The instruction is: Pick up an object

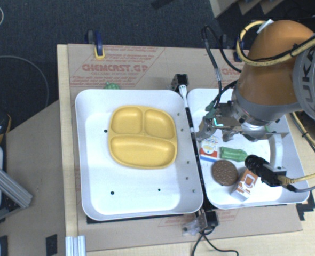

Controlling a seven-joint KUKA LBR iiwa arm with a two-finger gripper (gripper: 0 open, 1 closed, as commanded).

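My gripper (217, 128) hangs low over the back left part of the right bin (291, 143), under the orange wrist band. Just in front of it lies a small white packet with red and blue print (209, 148). A green object (233, 154) lies to the right of the packet. Nearer the front edge lie a brown round disc (224, 172) and a small orange and white carton (245, 185). The arm hides the back of the right bin.
The left bin (93, 159) holds a yellow divided plate (143, 136) in its back half. A dividing rim (192, 143) runs between the two bins, close to the gripper's left. Brown cardboard (72, 89) lies under both bins.
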